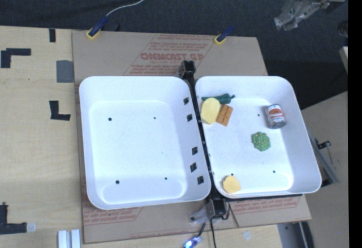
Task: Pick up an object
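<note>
The right bin (302, 145) holds several small objects. A yellow rounded piece (210, 110) lies by its left wall, with an orange-brown block (224, 115) beside it and a dark green item (222, 98) just behind. A small red-and-white can (275, 116) lies at the right. Below it sits a green broccoli-like lump (261, 141), and a yellow-orange piece (231, 184) rests near the front edge. My gripper (289, 17) hangs high at the top right, well beyond the bins and over the dark floor, far from every object.
The left bin (90, 128) stands beside the right one, joined along a black clipped seam (195, 133). Both rest on a cardboard sheet (169, 54) held by yellow-blue clamps (97, 27). A cable (136, 0) trails over the dark floor behind.
</note>
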